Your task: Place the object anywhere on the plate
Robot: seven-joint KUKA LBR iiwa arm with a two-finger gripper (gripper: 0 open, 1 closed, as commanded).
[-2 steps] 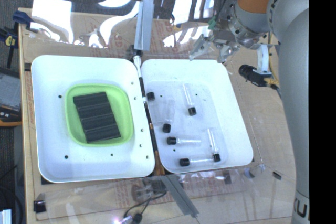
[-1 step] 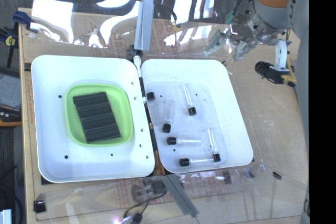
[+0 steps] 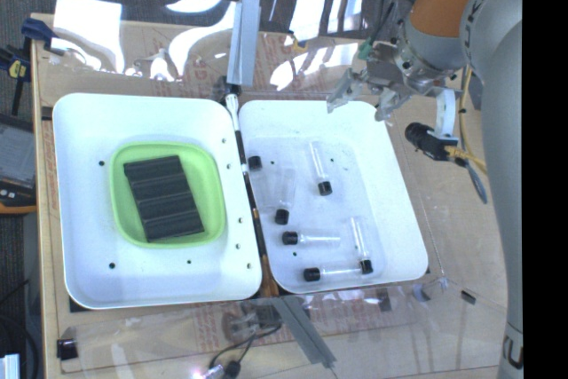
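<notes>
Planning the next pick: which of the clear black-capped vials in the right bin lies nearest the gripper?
The vial at the top of the right bin, cap toward the camera, is nearest the gripper. The others lie lower, toward the front edge.

Glossy green plastic plate (image 3: 206,182), ribbed matt black block (image 3: 163,198).

Two bins side by side on the desk (image 3: 461,244). In the left bin (image 3: 80,262), a plate (image 3: 209,191) bearing a ridged block (image 3: 162,198). In the right bin (image 3: 395,191), scattered vials (image 3: 318,164). Above its far edge, the gripper (image 3: 362,105).
</notes>
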